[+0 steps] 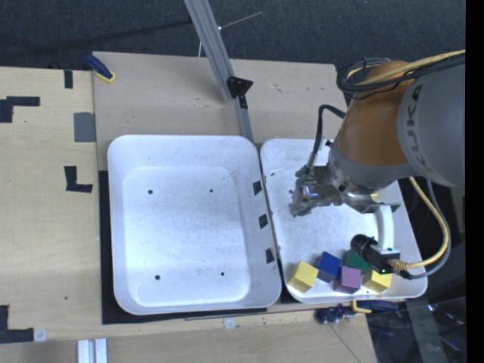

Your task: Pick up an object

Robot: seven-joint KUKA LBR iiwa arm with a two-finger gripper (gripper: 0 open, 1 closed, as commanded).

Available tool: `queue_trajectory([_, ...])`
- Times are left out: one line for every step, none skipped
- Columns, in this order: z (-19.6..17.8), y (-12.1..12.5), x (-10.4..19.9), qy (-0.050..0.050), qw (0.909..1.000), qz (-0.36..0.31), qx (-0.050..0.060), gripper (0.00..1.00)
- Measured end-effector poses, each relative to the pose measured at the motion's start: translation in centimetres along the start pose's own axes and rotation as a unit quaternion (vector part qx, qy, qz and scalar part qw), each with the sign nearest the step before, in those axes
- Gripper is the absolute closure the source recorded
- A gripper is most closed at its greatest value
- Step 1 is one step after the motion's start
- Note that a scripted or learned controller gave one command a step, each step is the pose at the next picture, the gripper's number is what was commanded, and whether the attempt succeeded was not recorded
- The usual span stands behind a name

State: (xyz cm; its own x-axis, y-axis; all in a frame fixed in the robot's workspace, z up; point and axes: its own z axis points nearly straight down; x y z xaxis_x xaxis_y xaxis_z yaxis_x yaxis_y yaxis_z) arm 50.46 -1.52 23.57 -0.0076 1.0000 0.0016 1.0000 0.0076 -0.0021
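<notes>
The grey arm (442,123) is reaching in from the right side of the frame, its bulk filling the upper right. The orange band (370,119) above the wrist is sitting right of centre, with dark cables looping over its top. Below and to the left of the band, the wrist is narrowing down to the gripper (302,199), which is pointing down and to the left, just right of the frame's middle

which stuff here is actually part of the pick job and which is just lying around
Job: gripper; yellow block, blue block, purple block, green block, in the right bin.

Lying about: left bin, metal pole, black tape marks.
</notes>
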Motion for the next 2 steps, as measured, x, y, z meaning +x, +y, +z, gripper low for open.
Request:
queue_trajectory([-0.5,-0.9,4.9,0.000,1.0000,0.000,0.000,1.00])
queue_trajectory([-0.8,-0.6,9.8,0.000,1.0000,0.000,0.000,1.00])
